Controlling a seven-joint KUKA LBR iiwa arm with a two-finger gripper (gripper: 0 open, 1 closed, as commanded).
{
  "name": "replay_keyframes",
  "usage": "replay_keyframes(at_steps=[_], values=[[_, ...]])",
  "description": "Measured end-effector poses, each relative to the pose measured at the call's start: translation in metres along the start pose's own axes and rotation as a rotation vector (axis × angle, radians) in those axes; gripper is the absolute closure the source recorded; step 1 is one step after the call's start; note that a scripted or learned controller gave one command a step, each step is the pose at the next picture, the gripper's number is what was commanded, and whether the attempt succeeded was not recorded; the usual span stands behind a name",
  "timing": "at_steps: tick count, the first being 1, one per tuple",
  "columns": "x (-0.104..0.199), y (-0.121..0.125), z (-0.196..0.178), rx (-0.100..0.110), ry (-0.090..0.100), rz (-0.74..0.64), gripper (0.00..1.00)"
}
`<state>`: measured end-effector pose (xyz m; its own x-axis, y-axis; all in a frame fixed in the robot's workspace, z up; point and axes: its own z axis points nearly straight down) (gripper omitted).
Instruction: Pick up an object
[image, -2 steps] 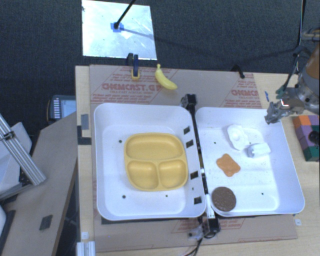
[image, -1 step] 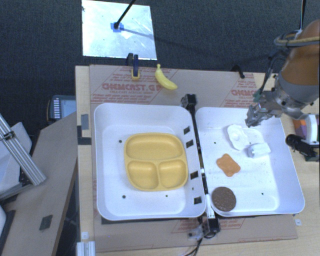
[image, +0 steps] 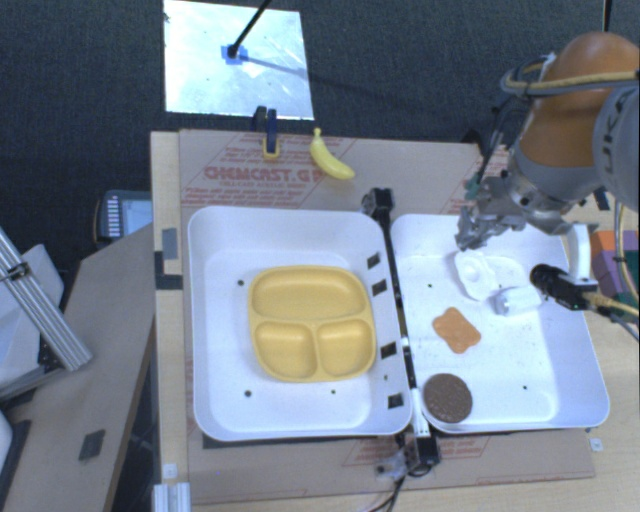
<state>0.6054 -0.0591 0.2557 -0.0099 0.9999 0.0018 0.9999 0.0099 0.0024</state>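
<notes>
We are taking the yellow divided plate (image: 305, 322) as the reference for every position. It is lying flat in the middle of the left bin (image: 215, 300) with its compartments facing up and nothing crowding it.

Nearest the camera, a brown round disc (image: 448, 397), possibly a cookie, is lying in the right bin (image: 540, 370), across the dividing wall from the plate's near corner. It is sitting tight in that bin's own near corner, and we are judging that the two walls are leaving little room for an approach. Slightly farther, level with the plate's middle, a tan toast-like slice (image: 456, 329) is lying flat on open floor, apart from the disc.

Farther again, level with the plate's far edge and on the arm's side of it, a white object (image: 474, 270) is resting on the white floor. A smaller pale piece (image: 510, 298) is lying just beside it. We are treating the white object as the likely task's thing, because the gripper (image: 472, 238) is hovering at its far edge, pointing downward. We cannot tell whether the gripper is released or clenched, nor whether it is touching the object, since white is blending into white there.

Beyond the plate, outside both bins, a banana (image: 331, 159) is lying on the cardboard sheet (image: 420, 170). A blue and yellow clamp (image: 268, 135) is gripping that sheet's far edge, presumably pinning it down. Farthest, a reflective panel (image: 238, 60) is lying on the dark floor.
</notes>
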Motion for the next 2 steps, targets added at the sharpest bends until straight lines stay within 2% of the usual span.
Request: replay_keyframes(at_steps=[2], values=[[0.112, -0.008, -0.006, 0.001, 0.001, 0.000, 1.00]])
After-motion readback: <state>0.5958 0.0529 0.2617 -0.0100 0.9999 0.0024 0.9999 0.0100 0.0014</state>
